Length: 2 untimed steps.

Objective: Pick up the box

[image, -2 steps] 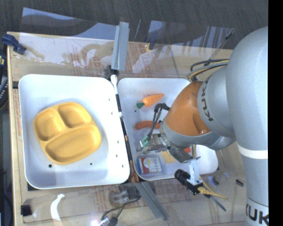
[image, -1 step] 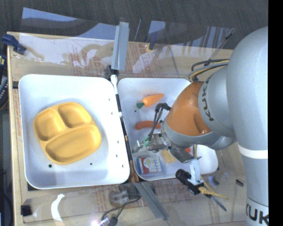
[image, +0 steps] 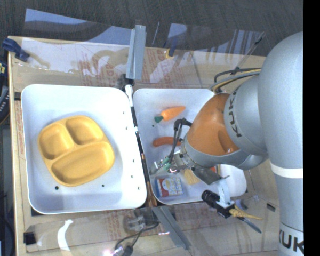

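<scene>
The gripper [image: 170, 165] is lowered into the right bin [image: 149, 103]; its opening cannot be told. One box [image: 168, 186] lies just below it at the bin's near edge. One carrot [image: 170, 113] and one sausage [image: 164, 141] lie farther back. One yellow divided plate [image: 76, 149] occupies the left bin [image: 29, 97].

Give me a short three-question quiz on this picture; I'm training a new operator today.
1. True or false: the yellow tray lies in the right bin.
2. Which lies nearest the box? A) the carrot B) the sausage C) the yellow tray
3. Fill in: the arm reaches over the ____ bin.

Key: 1 false, it lies in the left bin; 2 B; 3 right.
</scene>
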Tool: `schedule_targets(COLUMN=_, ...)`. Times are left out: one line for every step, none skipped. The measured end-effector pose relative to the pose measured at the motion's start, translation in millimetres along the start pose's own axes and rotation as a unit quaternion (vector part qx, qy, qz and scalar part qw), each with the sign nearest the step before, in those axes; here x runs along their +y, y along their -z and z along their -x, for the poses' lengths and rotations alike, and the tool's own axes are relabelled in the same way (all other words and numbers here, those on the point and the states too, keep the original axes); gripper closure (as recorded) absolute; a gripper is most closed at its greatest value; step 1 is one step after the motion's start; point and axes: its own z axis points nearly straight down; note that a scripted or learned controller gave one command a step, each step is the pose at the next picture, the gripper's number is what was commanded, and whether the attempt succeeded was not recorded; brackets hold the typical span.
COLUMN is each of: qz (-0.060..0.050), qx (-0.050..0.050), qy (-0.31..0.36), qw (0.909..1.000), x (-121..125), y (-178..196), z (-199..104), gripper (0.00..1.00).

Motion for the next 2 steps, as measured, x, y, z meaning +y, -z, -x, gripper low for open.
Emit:
schedule_targets(qz=-0.005, qx=0.009, qy=-0.037, qw=0.9993, x=-6.8, y=145.5, z=30.1, gripper=0.0)
schedule_targets(qz=-0.006, qx=0.006, qy=0.014, qw=0.9999, x=-1.7, y=27.4, z=-6.8, gripper=0.0)
